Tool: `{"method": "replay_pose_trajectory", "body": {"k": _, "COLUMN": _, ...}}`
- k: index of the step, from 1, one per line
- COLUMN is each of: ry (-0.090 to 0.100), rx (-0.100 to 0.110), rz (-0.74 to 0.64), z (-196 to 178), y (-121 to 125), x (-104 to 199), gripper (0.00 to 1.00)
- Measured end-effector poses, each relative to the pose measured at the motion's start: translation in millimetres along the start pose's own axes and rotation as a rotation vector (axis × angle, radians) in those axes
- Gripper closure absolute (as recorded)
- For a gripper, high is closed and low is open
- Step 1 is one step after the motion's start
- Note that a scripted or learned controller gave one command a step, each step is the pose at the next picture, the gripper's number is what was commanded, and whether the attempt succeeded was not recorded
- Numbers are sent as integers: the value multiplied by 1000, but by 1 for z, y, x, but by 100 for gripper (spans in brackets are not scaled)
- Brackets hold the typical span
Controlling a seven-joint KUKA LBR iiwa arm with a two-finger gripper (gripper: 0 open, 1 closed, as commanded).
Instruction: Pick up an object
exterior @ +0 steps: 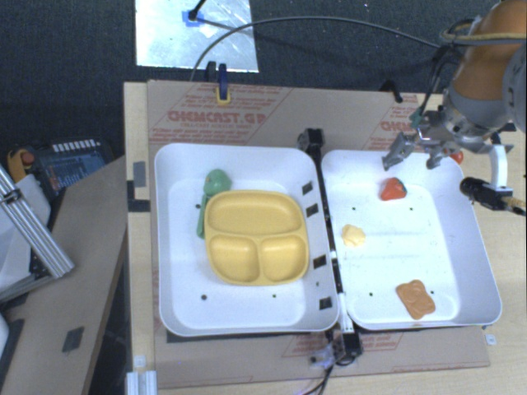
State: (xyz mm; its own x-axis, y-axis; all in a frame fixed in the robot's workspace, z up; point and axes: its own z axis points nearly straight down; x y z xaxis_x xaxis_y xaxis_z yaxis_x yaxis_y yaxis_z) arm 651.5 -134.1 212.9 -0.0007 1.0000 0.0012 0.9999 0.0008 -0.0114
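Note:
The right bin (461, 245) holds three small objects: a red-orange lump (393, 189) near its far edge, a pale yellow piece (353, 235) toward its left side, and a tan-brown piece (415, 298) at the front. My gripper (413, 158) hangs over the bin's far edge, just above and slightly right of the red-orange lump. It is open, its two fingers spread apart with nothing between them.
The left bin (177, 286) carries a yellow divided plate (254, 237) with a green object (212, 194) beside its far left corner. A black divider (323, 220) separates the bins. A cable (329, 25) arcs over the back of the bench.

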Motion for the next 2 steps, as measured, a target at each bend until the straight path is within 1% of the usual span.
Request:
{"method": "replay_pose_trajectory", "body": {"k": 1, "ry": -2, "rx": -13, "rz": -2, "z": -9, "y": 2, "x": 0, "gripper": 0}}
{"method": "replay_pose_trajectory", "body": {"k": 2, "ry": -2, "rx": -11, "rz": -2, "z": 33, "y": 0, "x": 3, "gripper": 0}}
